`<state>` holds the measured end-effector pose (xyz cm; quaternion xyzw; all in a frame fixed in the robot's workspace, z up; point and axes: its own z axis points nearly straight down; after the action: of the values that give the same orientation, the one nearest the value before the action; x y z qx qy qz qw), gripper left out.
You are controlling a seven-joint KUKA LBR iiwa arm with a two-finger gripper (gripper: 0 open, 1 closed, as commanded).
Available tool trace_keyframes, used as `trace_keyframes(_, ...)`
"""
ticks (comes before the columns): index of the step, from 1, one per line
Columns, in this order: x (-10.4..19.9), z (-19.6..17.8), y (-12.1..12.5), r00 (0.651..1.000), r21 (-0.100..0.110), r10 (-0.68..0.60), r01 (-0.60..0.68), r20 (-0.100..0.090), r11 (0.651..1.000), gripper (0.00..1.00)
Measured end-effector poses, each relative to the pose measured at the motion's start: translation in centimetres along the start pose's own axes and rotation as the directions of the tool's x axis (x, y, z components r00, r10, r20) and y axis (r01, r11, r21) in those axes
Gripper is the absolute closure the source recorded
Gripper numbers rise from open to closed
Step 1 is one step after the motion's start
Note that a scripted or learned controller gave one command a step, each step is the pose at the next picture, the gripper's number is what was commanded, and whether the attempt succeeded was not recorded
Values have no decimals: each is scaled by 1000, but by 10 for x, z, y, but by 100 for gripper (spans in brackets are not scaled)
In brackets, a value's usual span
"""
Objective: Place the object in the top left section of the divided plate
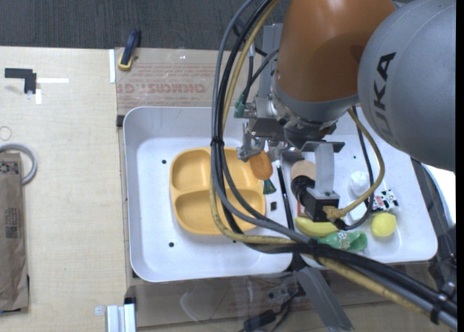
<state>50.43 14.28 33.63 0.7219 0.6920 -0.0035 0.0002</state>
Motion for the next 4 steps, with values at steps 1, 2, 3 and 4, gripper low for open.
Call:
trace_keyframes(1, 47, 102, -28, 982, 1, -190, 190, 0, 982, 100)
trace_keyframes(2, 60, -21, -14, 989, -1, -147, 147, 0, 989, 100)
trace_keyframes(3, -10, -103, -2, 971, 1, 240, -240, 1, 971, 100)
trace_keyframes(4, 43, -103, 60, 917, 1, 400, -400, 1, 917, 100)
